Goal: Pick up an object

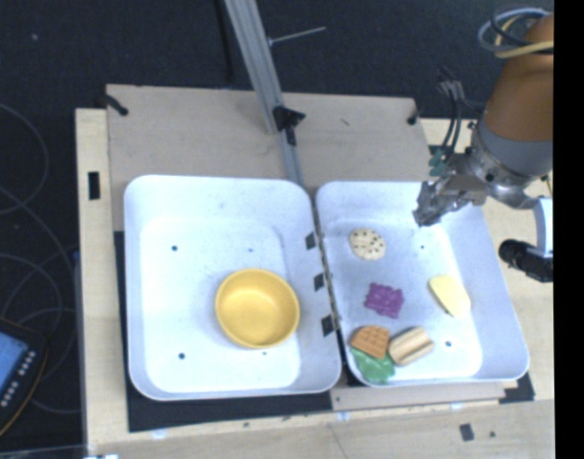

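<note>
**Operator:** Where is your gripper?

**Arm:** My gripper (428,210) hangs over the right bin (464,366), near its far edge and toward its far right corner. I cannot tell from this view how it is set. Nothing shows in it.

**Operator:** What lies in that bin?

**Arm:** A speckled cookie (367,244) sits near the far left corner, closest to me. A purple piece (384,299) lies at the middle. A yellow wedge (449,295) rests by the right edge. Along the near edge, a waffle (370,340) and a bread roll (411,344) lie side by side, touching, with a green piece (376,369) showing under the waffle at the near left corner.

**Operator:** And the other bin?

**Arm:** The left bin (158,208) carries a yellow bowl (257,307), upright, toward its near right part. All of it is well apart from me.
</note>
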Controlling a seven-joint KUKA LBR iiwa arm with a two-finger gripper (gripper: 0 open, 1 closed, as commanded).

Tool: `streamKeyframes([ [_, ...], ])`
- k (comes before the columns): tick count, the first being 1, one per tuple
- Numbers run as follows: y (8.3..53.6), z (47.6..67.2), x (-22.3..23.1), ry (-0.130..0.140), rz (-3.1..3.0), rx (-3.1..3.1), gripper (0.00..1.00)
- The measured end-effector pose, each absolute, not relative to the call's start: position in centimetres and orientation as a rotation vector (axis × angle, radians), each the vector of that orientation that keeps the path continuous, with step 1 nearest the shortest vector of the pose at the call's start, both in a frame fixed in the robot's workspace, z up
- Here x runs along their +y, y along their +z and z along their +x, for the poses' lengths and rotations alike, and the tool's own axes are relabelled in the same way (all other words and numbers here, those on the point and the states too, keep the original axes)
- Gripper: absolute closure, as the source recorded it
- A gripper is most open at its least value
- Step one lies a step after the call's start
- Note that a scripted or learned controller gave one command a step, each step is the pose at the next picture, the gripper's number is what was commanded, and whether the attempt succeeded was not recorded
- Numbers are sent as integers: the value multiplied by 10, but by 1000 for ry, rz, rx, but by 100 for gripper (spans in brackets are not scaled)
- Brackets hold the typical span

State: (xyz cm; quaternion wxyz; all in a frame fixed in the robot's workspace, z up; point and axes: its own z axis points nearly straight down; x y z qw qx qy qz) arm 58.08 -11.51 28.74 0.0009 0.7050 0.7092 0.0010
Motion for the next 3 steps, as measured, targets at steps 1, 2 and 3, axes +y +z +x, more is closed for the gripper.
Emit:
streamKeyframes([
  [1,278,580,-67,1,2215,2226,100],
  [2,269,590,-13,0,2214,2228,100],
  [3,262,587,49,0,2214,2230,100],
])
